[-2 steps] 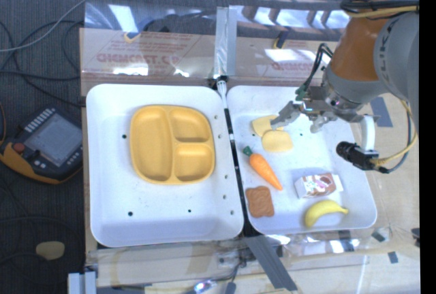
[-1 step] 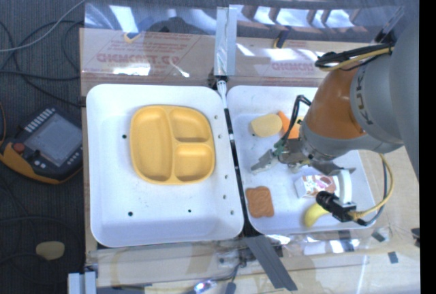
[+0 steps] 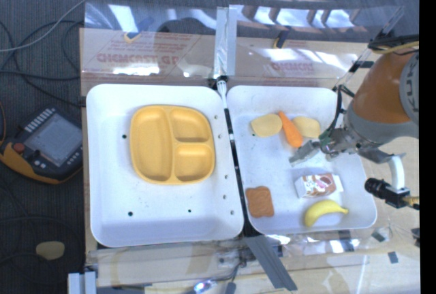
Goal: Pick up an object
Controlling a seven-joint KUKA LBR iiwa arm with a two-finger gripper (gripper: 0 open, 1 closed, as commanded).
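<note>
The likeliest target, an orange carrot (image 3: 291,130), lies at a slant in the right bin (image 3: 272,170), between two pale potato-like pieces (image 3: 266,125) and touching or nearly touching both. The gripper (image 3: 308,150) hangs low just beside the carrot's lower end, with a small packet (image 3: 317,184) below it. I cannot tell how far the fingers are spread, and nothing visibly sits between them. A banana (image 3: 323,213) and a brown biscuit (image 3: 259,201) lie near the bin's front. The left bin (image 3: 109,204) holds a yellow divided plate (image 3: 172,143).
</note>
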